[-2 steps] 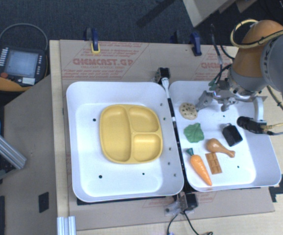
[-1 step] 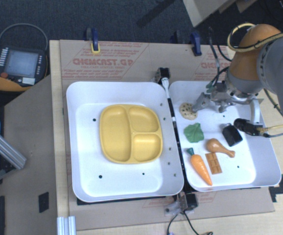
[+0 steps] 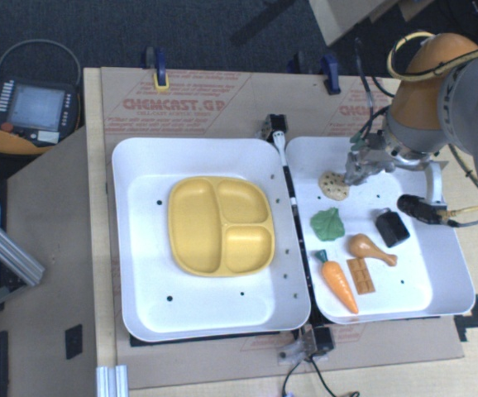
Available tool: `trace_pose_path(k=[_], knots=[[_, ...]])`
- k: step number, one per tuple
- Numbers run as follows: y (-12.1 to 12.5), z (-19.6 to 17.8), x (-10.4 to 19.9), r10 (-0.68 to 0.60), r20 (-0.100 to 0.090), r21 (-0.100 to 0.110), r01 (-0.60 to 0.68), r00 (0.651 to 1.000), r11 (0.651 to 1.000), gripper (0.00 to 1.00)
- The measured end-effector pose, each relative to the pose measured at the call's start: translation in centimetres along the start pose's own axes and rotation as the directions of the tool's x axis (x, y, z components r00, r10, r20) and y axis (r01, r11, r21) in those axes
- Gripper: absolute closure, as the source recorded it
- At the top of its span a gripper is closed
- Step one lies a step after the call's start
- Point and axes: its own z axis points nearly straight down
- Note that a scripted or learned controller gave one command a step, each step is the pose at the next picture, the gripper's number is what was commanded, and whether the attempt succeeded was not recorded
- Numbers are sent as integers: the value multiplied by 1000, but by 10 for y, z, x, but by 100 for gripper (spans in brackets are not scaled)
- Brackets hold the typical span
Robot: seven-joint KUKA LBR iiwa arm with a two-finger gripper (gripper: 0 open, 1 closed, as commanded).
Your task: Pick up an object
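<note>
A brown board bench [image 3: 222, 98] carries two shallow white plastic bins, one at nine o'clock [image 3: 140, 222], one at three [image 3: 446, 279].

Hand [image 3: 356, 170] over right bin [image 3: 446, 296], beside cookie [image 3: 334, 185].

Yellow tray [image 3: 220, 224]; orange carrot [image 3: 339, 284]; green leaf [image 3: 328, 223]; speckled cookie [image 3: 334, 185]

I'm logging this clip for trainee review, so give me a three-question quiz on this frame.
1. True or false: the yellow divided plate lies in the left bin.
2. Which item lies nearest the gripper? A carrot B cookie C chicken drumstick
3. Fill in: the carrot lies beside a brown ___ bar.

Key: 1 true; 2 B; 3 chocolate.
</note>
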Motion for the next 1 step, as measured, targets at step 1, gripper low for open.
trace_pose_path(k=[1], knots=[[-2,-62,-6,2,5,1,-2,1000,1000,100]])
